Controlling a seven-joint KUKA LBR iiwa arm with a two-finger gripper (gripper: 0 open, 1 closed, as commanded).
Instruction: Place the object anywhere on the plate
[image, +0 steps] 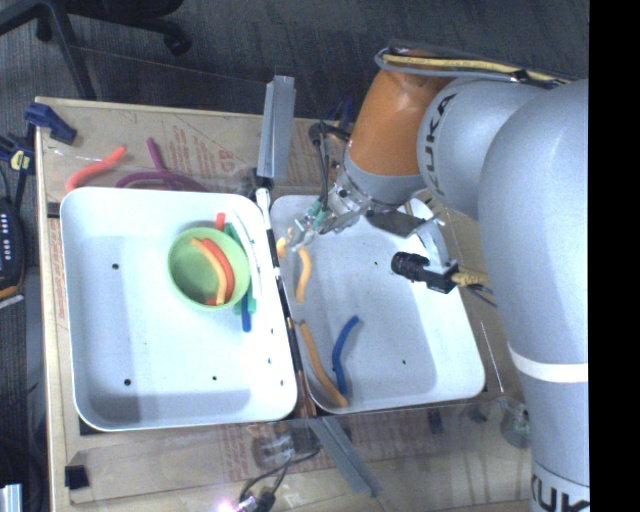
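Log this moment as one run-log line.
gripper: over right bin top-left corner | plate: left bin, holding orange strips | blue strip: right bin, untouched

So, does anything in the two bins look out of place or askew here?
Yes. In the left bin, several strips lie beside the green plate, half off its right rim. In the right bin, an orange strip sits against the left wall.

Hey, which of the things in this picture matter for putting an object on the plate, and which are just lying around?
Part of the job:
green plate in the left bin
gripper over the right bin
blue strip
orange strip

Lying about:
orange-handled tool
purple cable
blue clamp
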